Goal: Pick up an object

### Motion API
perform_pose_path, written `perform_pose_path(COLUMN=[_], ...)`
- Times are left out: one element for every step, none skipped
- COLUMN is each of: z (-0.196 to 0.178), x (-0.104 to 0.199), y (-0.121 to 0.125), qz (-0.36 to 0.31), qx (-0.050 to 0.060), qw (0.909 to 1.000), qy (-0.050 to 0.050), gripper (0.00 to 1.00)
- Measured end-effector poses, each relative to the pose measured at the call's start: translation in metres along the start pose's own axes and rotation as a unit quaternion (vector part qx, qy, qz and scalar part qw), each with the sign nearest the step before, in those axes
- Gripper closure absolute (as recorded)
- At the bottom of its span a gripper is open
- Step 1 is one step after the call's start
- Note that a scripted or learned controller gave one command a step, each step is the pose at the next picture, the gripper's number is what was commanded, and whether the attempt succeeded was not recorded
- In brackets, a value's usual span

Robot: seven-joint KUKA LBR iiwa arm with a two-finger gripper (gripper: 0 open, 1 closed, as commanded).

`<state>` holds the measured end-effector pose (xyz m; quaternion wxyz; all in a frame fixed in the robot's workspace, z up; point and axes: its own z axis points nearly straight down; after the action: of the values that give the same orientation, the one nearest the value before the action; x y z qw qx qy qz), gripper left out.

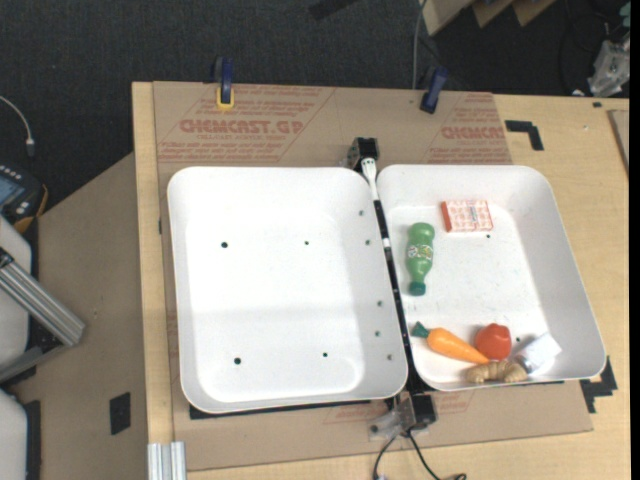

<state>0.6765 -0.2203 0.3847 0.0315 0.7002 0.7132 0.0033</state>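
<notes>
Camera view: one bottle (419, 257), one carrot (450, 344), one tomato (492, 341).

- Two shallow white bins sit side by side on a brown board: left bin (200, 268), right bin (560, 258).
- Right bin contents: a green bottle (419, 257) lying near the inner wall; a small red-and-white box (467, 216) towards the far side.
- Near edge: an orange carrot (450, 344), a red tomato-like item (493, 341), a tan ginger-like piece (497, 372) and a small white item (540, 353), clustered close together.
</notes>
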Motion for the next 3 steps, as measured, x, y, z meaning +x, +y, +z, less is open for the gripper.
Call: perform_pose_path(z=[-0.011, -0.022, -0.033], x=[0.000, -0.001, -0.001], y=[0.001, 0.003, 0.004], qz=[-0.001, -0.001, -0.002], qx=[-0.002, -0.005, -0.007], qw=[1.0000, 1.0000, 1.0000], qy=[-0.002, -0.003, -0.005], gripper=[1.00, 1.00, 1.00])
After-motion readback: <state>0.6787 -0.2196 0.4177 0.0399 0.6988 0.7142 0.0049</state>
